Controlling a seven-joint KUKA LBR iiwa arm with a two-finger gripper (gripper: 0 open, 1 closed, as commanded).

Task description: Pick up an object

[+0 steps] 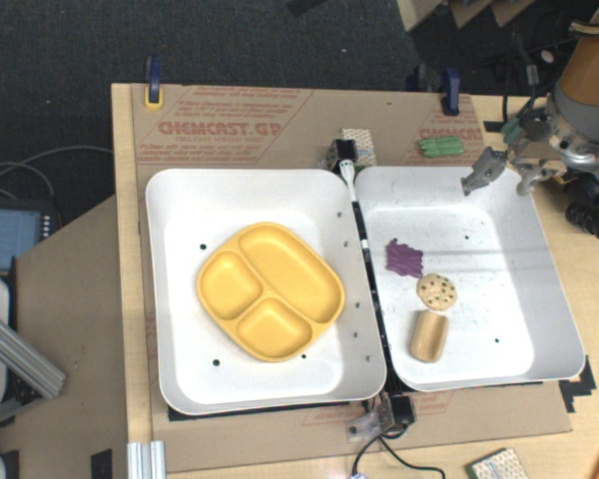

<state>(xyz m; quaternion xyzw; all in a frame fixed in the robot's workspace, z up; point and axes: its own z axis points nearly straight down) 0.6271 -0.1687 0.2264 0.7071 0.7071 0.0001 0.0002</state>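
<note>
The right bin (539, 297) holds three small things: a purple lumpy piece (403, 257), a round speckled cookie (436, 289) and a tan cylinder (429, 335) lying just in front of the cookie. My gripper (505, 176) hovers over the bin's far right corner, well behind and to the right of these objects. Its two fingers (482, 173) are spread apart with nothing between them, so it is open. The orange band of the arm sits at the right edge of the view.
The left bin (170, 228) holds a yellow divided plate (270, 289). A green object (441, 147) lies on the cardboard bench behind the right bin. Blue clamps (154, 80) grip the bench's far edge.
</note>
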